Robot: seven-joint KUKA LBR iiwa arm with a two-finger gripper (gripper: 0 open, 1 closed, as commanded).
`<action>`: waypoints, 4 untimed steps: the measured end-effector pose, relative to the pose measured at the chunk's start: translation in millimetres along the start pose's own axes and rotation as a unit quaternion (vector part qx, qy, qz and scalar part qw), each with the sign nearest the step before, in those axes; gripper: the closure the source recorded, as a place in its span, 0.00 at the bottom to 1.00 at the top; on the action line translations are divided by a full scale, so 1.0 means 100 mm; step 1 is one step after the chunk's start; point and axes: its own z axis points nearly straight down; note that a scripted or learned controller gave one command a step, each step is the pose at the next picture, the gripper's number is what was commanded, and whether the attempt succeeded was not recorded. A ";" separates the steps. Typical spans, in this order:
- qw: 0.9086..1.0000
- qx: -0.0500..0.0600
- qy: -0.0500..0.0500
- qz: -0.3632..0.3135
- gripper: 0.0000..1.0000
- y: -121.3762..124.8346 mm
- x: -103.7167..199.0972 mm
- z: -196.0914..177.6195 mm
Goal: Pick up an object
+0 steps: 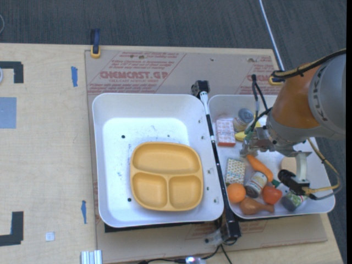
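My gripper [254, 143] hangs low over the middle of the right bin [325, 205], at the end of the grey arm with the orange band [291, 100]. Just below it lies an orange carrot [259, 165], slanted toward the lower right. To its left is a yellow piece [240, 137], and a small grey can [245, 116] stands behind that. I see nothing held in the gripper.
The right bin also holds a red-and-white packet [225, 132], a checkered packet [235, 171], an orange [236, 192], a tin [254, 184], a red fruit [271, 194] and a brown piece [254, 205]. A yellow divided plate [166, 176] lies in the left bin [110, 114].
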 end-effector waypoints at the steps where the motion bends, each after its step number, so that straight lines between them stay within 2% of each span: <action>1: 1.000 0.007 0.002 -0.002 1.00 -0.41 0.86 -0.87; 2: 1.000 0.007 0.002 -0.002 0.00 -0.41 0.85 -0.87; 4: 1.000 0.007 0.002 -0.002 0.00 -0.41 0.85 -0.87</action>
